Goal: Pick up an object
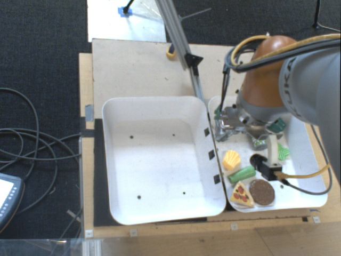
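My gripper [226,126] hangs low over the upper left part of the right bin [311,188], under the grey arm and its orange band. Just below it lies a yellow ridged toy [231,159]. Further toward the front sit a green cylinder [242,174], a pizza slice [242,194] and a brown round disc [262,192]. A green and white piece [282,152] and a teal piece [277,125] lie to the right, partly under the arm. The wrist hides whatever is directly beneath the gripper.
The left bin [114,159] stands beside the right one, their rims touching. A slanted metal pole [178,33] crosses the back of the bench. A yellow cable [303,172] and a black connector [262,165] trail over the right bin.
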You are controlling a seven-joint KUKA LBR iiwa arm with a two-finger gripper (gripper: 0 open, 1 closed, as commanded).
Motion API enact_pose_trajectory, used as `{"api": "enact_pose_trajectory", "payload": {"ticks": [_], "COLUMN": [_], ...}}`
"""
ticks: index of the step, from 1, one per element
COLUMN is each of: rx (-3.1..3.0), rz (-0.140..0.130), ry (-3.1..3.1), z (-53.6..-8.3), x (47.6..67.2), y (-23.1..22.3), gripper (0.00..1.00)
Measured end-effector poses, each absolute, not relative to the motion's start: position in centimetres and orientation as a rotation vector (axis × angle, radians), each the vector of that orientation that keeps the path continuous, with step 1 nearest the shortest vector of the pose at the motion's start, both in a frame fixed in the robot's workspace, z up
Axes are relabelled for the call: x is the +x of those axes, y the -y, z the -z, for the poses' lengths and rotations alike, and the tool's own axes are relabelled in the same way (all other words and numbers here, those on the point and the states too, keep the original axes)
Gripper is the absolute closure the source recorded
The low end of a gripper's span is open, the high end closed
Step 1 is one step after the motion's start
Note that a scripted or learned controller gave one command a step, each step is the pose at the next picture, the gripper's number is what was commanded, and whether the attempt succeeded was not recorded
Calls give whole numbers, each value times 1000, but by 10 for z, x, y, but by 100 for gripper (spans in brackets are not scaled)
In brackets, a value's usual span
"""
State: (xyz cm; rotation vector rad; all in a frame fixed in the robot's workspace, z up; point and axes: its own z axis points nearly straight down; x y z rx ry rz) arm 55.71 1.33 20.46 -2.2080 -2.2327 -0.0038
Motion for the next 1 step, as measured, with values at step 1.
{"api": "enact_pose_trajectory", "payload": {"ticks": [1], "rx": [-2208], "rz": [4], "ry": [2233], "z": [-202], "x": [560], "y": [-71], "gripper": [100]}}
